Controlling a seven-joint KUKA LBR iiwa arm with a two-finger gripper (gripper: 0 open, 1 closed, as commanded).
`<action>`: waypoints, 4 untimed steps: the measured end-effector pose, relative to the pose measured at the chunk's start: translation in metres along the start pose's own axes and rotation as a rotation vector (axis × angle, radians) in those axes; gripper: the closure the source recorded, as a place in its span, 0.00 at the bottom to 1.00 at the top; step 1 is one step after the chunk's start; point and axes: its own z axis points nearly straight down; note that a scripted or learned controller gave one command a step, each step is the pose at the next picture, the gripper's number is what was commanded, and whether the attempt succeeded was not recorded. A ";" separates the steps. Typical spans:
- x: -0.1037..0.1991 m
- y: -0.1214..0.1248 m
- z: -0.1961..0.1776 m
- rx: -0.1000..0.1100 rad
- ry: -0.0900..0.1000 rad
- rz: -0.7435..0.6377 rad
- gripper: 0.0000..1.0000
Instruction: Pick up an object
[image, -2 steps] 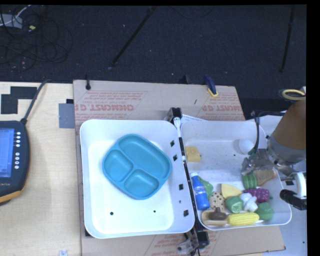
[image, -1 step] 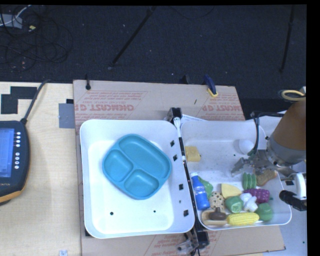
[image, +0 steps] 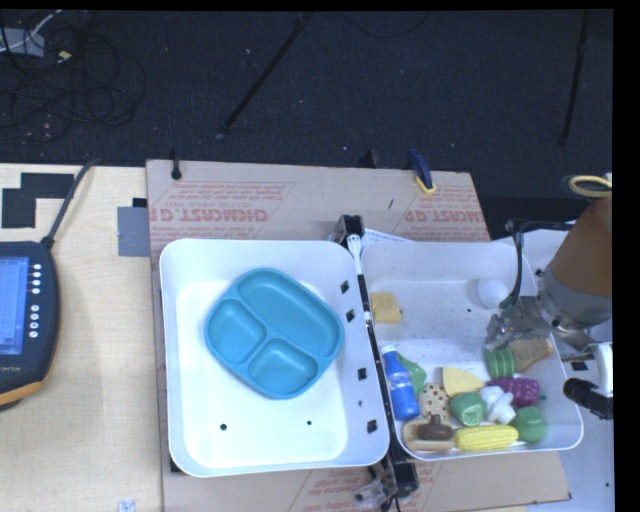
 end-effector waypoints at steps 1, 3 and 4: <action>0.001 0.000 0.001 0.001 0.001 0.002 0.00; 0.004 -0.017 0.016 0.016 0.009 -0.002 1.00; 0.079 0.034 0.018 0.016 0.010 -0.010 1.00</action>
